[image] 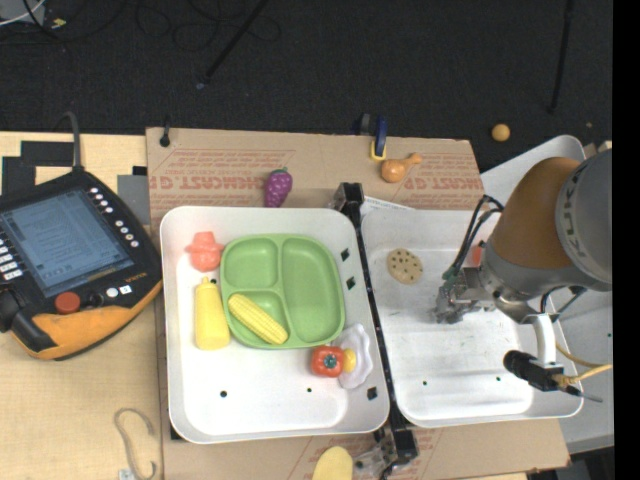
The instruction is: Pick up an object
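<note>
You saw hand [452, 306] low in right bin [470, 388]; its grip state could not be told. Cookie [405, 264] lay apart at hand's 10 o'clock. Nothing lifted yet; pick-up was left to do.

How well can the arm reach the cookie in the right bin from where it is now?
Probably yes. The cookie lies flat and alone on the floor of the right bin, with nothing touching it. The gripper sits low in the same bin, just beside it, and nothing stands between them.

Bench [70, 408] — cardboard [230, 168], two bins [260, 408], pendant [70, 258]
</note>
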{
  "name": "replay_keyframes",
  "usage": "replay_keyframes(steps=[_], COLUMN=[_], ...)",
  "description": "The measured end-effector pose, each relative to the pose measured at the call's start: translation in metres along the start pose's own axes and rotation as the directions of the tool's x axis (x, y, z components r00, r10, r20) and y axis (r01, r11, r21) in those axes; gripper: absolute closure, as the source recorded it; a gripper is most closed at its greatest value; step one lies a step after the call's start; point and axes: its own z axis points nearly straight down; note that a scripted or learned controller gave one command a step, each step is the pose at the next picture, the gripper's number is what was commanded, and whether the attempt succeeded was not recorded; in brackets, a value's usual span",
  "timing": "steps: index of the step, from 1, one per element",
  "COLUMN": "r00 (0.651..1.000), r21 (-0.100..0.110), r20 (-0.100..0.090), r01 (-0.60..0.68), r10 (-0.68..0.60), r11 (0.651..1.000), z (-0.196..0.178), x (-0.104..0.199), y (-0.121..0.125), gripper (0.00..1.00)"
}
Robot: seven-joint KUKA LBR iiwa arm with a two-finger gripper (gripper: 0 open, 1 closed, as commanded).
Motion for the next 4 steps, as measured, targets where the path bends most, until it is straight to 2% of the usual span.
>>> replay_keyframes(steps=[1,3,4], r00=[1.000,1.000,1.000], r21=[-0.005,-0.006,-0.002], r20=[0.002,0.002,0.000], r01=[0.010,0.010,0.013], r10=[-0.010,-0.010,-0.013], r11=[1.000,1.000,1.000], z=[-0.049,-0.132,-0.130], x=[0.008,0.004,0.045], y=[0.004,0.007,0.022], gripper=[1.00,1.00,1.00])
